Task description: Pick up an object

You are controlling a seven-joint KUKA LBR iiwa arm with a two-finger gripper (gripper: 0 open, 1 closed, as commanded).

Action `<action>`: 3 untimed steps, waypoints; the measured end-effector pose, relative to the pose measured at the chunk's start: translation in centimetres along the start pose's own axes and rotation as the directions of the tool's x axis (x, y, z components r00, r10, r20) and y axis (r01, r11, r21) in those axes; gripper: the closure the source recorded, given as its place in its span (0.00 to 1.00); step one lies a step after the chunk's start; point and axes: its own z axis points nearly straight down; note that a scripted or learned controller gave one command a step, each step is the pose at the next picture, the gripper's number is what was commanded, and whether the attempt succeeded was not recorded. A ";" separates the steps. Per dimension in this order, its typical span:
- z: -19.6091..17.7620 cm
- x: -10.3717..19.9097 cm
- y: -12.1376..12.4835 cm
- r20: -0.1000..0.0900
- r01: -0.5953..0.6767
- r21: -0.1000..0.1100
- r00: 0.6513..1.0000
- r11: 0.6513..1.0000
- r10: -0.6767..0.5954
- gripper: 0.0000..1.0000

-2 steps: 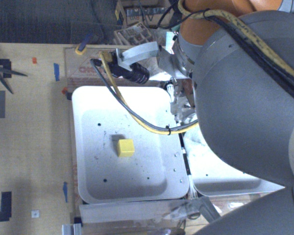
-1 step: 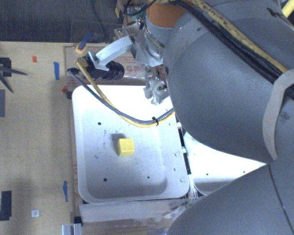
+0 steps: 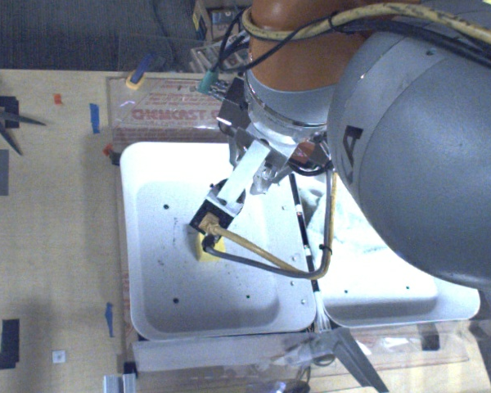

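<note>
The grey arm with its orange band comes in from the upper right and covers most of the right bin [image 3: 409, 297]. My gripper [image 3: 306, 240] reaches down as a thin dark shape over the wall between the two bins. A small yellow thing [image 3: 201, 250] lies in the left bin [image 3: 155, 301], left of the gripper and partly covered from above. Nothing can be made out between the gripper's tips.
A flat cardboard box [image 3: 168, 113] with red lettering lies behind the left bin. Dark tools [image 3: 4, 121] and blue tape marks [image 3: 95, 118] sit on the wooden bench at the left. The left bin's floor has small dark specks.
</note>
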 end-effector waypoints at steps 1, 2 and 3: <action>13.0 -9.3 5.2 -0.001 -0.120 0.002 0.993 0.993 0.120 1.00; 8.4 -12.2 6.8 -0.003 -0.455 0.001 0.890 0.890 0.455 1.00; 3.1 -8.9 5.1 -0.009 -0.697 -0.001 0.717 0.717 0.697 1.00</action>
